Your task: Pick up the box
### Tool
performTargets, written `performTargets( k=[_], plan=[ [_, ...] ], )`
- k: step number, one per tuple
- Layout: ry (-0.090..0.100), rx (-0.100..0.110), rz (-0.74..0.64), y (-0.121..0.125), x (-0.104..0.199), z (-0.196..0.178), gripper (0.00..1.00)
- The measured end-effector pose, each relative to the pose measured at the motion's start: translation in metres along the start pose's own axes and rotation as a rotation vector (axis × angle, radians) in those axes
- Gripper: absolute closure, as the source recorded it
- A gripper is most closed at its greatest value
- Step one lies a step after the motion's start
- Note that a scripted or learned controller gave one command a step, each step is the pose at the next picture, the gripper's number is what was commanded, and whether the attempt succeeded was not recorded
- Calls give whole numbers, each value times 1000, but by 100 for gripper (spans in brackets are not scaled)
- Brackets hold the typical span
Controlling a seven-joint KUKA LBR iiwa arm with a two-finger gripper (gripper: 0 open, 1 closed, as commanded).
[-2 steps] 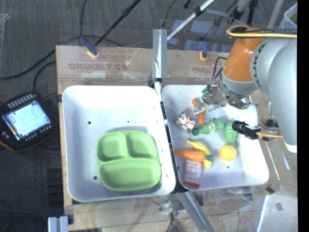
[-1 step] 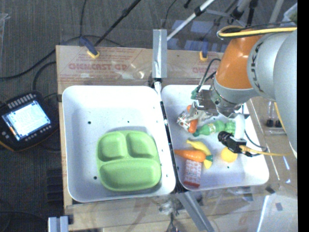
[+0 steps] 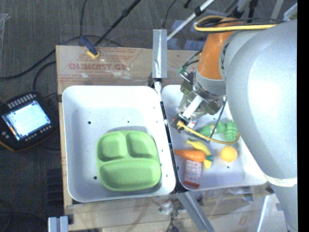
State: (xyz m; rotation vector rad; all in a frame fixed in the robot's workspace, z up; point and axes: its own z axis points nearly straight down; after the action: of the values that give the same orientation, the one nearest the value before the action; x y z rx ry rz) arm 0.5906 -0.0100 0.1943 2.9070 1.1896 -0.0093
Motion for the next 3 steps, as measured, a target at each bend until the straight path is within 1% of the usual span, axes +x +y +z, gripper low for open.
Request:
performTargets(
  k=[3],
  plan=[
    [-16, 2, -2, 0, -1, -24, 100]
  ],
)
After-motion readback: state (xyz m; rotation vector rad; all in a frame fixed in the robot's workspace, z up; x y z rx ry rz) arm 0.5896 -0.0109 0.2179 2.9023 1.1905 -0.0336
